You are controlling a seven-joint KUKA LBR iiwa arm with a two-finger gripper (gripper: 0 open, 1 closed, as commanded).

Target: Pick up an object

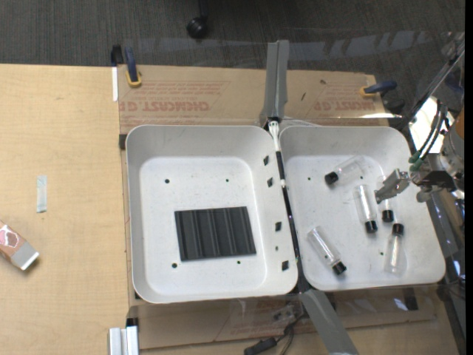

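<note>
Vial (327, 248) lay nearest camera, at near left of right bin (310, 276). Gripper (393, 186) hung over bin's right side; grip state could not be told. Nothing seen held. More vials lay around: one (365, 207) just left, one (396, 247) nearer, one (344, 172) farther. Black tray (215, 233) sat in left bin (140, 220). Risk: clear round vials could roll or slip from pinch.

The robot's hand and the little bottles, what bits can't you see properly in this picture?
- Gripper, camera view: small and partly blurred against the right bin; open or shut cannot be told.
- Arm, camera view: cut off by the right edge.
- Clear vials, camera view: too small to tell if anything is inside.
- Object on the bench, camera view: cut off by the left edge.
</note>
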